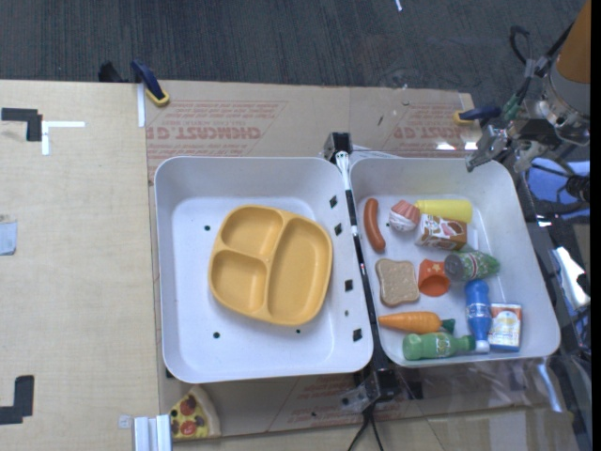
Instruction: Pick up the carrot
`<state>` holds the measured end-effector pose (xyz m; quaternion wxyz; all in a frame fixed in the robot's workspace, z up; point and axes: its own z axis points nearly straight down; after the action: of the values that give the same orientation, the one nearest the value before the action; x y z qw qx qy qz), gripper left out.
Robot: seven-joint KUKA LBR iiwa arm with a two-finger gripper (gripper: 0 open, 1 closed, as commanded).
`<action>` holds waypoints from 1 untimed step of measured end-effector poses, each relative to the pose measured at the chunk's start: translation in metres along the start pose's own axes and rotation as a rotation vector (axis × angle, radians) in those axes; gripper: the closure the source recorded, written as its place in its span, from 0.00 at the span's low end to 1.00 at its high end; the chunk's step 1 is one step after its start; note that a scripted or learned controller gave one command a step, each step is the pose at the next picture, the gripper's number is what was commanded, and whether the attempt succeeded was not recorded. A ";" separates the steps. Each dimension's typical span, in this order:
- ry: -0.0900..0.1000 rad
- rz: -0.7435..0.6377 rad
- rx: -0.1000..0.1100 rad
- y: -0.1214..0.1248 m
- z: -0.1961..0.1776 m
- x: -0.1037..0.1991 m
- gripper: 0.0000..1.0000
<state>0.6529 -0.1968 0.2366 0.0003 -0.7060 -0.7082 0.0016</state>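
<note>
nearest to me, at the bottom edge, a toy pizza slice (191, 417) lies on the surface just below the left bin (169, 280). that bin holds a yellow divided plate (271, 264), tilted a little across its floor.

the carrot (410, 322) lies in the right bin (521, 242), low in the pile, orange body pointing left, its green end toward the blue bottle (477, 314). just below it is a green bottle (436, 346) on its side, close to touching. above the carrot sits a slice of toast (398, 282), with an orange cup (433, 277) beside it. a sausage (375, 225) lies along the bin's left wall. farther back i see a yellow block (444, 209) and a brown packet (442, 233). a small white carton (505, 327) stands by the blue bottle at the right.

my tool (488, 148) hangs over the back right corner of the right bin, well apart from the carrot. i can't tell from here whether it is open or closed; nothing shows in it.
</note>
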 end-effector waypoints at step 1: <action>-0.001 0.160 0.000 -0.149 -0.055 0.008 0.00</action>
<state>0.5038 -0.1893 0.2916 -0.0001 -0.7605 -0.6493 0.0019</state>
